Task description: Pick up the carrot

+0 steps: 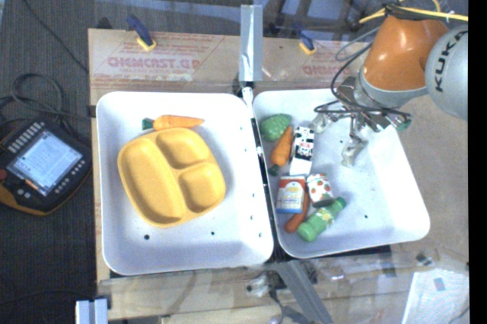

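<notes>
While the gripper [354, 150] hung over the right bin [396, 193] with fingers apart, gripping nothing, one carrot [282, 147] lay near that bin's left wall beside a green veggie [275, 125].

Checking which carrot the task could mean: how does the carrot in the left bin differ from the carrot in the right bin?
The left-bin carrot lies nearly level along the yellow tray's far edge; the right-bin carrot lies steeply slanted against the green vegetable. The left-bin carrot shows a green top and has open bin floor behind it; the right-bin carrot is crowded among toys and nearer the gripper. Both are orange and tapered.
</notes>
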`<state>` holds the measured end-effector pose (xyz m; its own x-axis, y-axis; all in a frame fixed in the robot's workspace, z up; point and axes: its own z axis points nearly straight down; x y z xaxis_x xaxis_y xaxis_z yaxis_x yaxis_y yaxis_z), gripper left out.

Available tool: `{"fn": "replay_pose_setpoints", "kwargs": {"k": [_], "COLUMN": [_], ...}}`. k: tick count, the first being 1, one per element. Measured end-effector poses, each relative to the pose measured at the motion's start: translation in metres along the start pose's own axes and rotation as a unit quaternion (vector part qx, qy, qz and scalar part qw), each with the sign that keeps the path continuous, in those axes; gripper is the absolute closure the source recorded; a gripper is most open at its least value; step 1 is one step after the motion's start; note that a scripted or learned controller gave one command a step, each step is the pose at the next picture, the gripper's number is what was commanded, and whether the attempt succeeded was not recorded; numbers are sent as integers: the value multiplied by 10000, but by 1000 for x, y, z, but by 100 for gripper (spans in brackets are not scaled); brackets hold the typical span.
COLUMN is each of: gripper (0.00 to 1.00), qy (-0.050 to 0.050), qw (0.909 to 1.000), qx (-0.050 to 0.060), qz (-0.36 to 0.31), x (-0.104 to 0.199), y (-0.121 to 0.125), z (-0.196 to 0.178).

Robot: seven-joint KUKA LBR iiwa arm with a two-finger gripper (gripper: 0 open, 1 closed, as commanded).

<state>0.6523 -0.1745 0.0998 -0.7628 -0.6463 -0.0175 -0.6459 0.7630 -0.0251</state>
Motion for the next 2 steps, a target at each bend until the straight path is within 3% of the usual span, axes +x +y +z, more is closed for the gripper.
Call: {"fn": "replay_pose_setpoints", "kwargs": {"k": [1, 2], "gripper": [0, 0], "qy": [-32, -1], "qw": [9995, 9904], "qx": [1, -63], "qz": [-324, -1381], "x": [50, 27], "y": [84, 55], "z": [-3, 0]}}
